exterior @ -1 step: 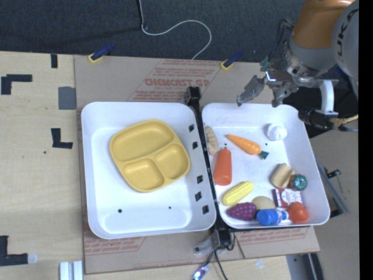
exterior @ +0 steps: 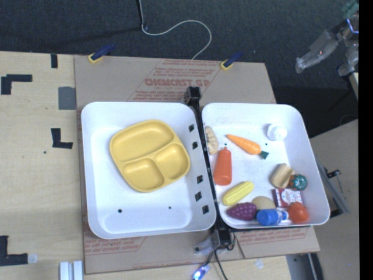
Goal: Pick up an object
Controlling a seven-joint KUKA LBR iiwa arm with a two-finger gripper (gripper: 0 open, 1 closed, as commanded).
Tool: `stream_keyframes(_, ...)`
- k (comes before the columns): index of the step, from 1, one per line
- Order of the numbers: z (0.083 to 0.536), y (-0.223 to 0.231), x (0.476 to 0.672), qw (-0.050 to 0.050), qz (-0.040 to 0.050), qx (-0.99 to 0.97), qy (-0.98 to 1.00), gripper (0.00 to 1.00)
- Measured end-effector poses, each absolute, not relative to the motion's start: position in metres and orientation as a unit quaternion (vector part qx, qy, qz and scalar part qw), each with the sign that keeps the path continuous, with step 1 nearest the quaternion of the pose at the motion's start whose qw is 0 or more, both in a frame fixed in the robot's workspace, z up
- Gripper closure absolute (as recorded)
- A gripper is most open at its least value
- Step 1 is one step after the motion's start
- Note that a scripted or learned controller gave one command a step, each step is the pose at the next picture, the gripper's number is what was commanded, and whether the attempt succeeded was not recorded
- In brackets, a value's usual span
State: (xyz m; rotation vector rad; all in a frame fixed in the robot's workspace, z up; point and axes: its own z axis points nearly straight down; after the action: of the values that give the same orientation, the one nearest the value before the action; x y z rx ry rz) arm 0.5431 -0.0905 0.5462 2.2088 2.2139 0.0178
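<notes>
Along the right bin's (exterior: 303, 127) near edge, toys (exterior: 268, 206) crowd.

The arm (exterior: 341, 42) is showing at the right edge, cut off and blurred, so its fingers are staying unreadable. In the right bin (exterior: 303, 127), the potato (exterior: 263, 202) is lying partly hidden behind grapes (exterior: 242, 211), and the red carton (exterior: 287, 196) is bearing print too small to read.
</notes>
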Motion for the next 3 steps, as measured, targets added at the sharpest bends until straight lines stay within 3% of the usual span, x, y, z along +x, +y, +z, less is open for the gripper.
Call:
stream_keyframes(1,0.545,-0.09,0.546,0.001,-0.0007,0.707,0.708,1.0)
stream_keyframes(2,0.401,-0.098,0.49,-0.007,-0.0056,0.708,0.706,1.0)
stream_keyframes(3,0.293,-0.048,0.482,-0.006,-0.0044,0.706,0.709,1.0)
